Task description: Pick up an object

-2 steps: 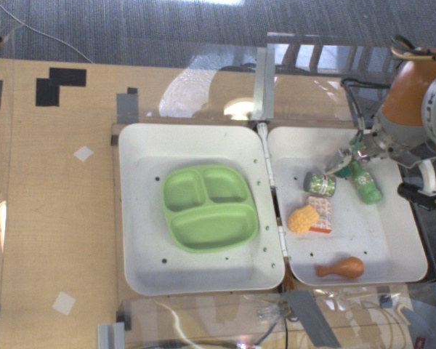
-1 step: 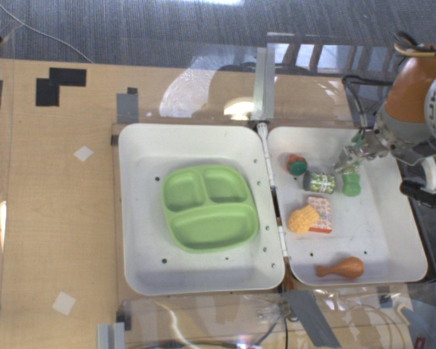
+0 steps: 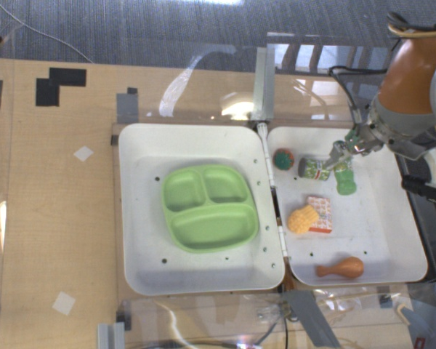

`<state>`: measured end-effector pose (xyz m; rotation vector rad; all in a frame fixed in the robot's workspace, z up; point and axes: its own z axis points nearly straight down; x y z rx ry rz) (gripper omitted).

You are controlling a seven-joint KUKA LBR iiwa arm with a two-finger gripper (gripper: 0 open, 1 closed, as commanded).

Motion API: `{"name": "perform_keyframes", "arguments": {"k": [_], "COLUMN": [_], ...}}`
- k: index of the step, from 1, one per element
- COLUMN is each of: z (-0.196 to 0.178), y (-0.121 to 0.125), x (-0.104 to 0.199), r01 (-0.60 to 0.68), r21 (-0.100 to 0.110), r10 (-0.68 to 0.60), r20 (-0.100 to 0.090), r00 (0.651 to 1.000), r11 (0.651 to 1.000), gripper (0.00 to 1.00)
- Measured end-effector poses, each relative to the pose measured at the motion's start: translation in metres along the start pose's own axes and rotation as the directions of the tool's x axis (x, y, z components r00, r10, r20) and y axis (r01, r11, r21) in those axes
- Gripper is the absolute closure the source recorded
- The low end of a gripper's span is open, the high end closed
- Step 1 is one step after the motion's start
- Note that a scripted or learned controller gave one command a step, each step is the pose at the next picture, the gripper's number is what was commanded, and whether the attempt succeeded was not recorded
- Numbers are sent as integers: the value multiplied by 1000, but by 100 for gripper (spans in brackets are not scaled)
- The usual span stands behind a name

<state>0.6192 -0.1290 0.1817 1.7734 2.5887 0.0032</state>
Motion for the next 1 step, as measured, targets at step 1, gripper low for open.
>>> {"name": "perform_keyframes", "arguments": {"k": [1], "z": [-30], "y": [20], "x": [67], "r01": [-84], "r21": [2], "r10": [84], "r20": [-1], "r00": [996], "r11": [996], "gripper": [100]}}
